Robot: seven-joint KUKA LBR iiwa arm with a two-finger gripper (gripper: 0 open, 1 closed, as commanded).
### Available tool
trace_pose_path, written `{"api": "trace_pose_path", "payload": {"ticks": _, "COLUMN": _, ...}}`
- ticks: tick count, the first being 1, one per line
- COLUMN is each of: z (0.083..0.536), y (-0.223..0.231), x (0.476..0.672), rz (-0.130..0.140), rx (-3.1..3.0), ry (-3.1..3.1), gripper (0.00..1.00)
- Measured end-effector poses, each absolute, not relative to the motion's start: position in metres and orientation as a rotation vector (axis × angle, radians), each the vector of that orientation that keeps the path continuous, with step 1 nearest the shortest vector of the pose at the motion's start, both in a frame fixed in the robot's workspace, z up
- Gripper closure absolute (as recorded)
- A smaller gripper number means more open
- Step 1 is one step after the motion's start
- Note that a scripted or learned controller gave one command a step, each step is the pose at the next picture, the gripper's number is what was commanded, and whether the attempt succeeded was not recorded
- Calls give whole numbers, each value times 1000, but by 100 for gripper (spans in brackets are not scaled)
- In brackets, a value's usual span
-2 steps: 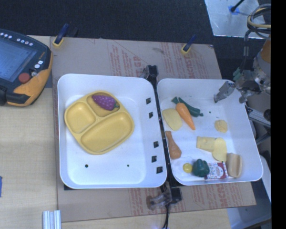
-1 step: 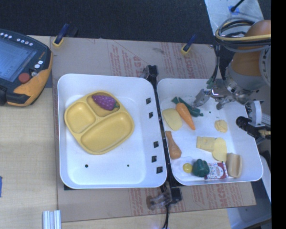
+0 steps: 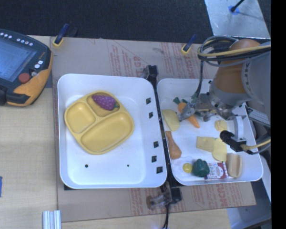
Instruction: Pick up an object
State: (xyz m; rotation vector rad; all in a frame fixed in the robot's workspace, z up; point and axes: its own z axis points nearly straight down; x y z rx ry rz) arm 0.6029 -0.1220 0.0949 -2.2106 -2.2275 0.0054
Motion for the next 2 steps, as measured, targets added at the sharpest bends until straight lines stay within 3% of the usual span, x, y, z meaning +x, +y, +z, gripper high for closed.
{"api": "trace_pose_path", "payload": {"ticks": 1, "z": 91, "y": -128, "x": 491, "rz": 12, "rx": -2211, "ry": -2214, "gripper": 0}}
{"api": "trace_pose_path", "payload": {"ticks": 2, "z": 155, "y": -147, "x": 568, "rz": 0, "rx": -2218, "ry": -2228, "gripper": 0}}
